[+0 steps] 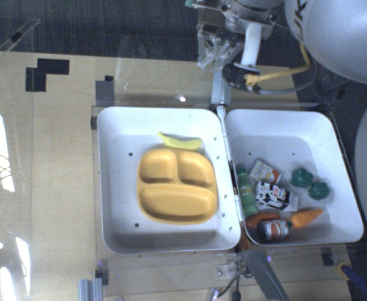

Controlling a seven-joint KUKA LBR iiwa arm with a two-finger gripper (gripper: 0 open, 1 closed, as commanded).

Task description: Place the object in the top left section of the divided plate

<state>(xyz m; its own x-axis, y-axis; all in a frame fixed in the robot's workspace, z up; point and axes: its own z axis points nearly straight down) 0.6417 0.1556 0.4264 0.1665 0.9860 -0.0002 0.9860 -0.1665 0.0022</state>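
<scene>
A yellow divided plate (175, 187) lies in the left bin (117, 187), with two small sections at the far side and one wide section at the near side. Nothing lies in its top left section (158, 165). A yellow banana (182, 143) rests on the bin floor just behind the plate's far rim. My gripper (216, 54) hangs high beyond the far edge of both bins, roughly above the wall between them. No object is visible in it.
The right bin (334, 143) holds several small items: an orange carrot (306, 217), two green pieces (310, 182), printed packets (268, 185) and a small bottle (272, 230). A yellow cable (277, 75) trails from the wrist.
</scene>
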